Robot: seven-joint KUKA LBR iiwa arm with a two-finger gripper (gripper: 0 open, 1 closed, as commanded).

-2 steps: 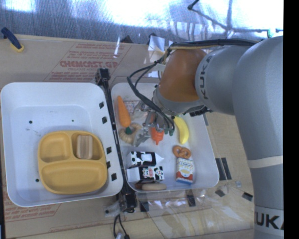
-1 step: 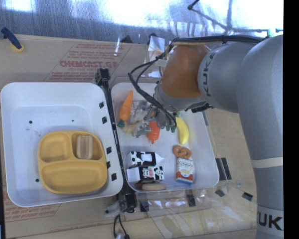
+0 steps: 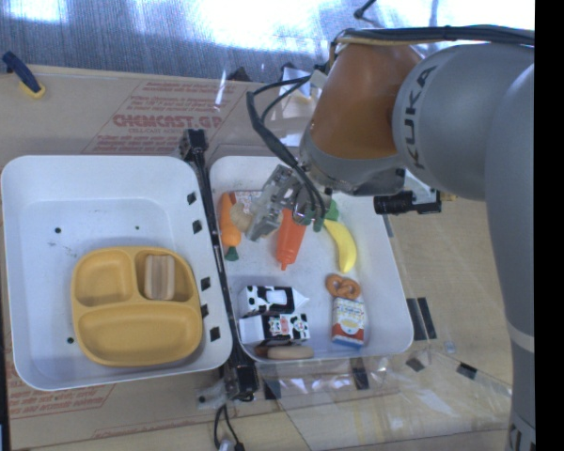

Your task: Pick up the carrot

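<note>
My claw [image 3: 280, 203] hangs over the right bin [image 3: 387, 252]; whether it is released or clenched I cannot tell. The carrot [image 3: 289, 237] lies just beside it at five o'clock, banana [image 3: 342, 244] at its three. I should straddle the carrot's middle, clear of the banana.

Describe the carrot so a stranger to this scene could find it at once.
Look in the right bin, the one crowded with toy food. Near its middle, just below the hand, lies the carrot, pointing toward the front. It is a plain orange cone, left of the yellow banana.
</note>
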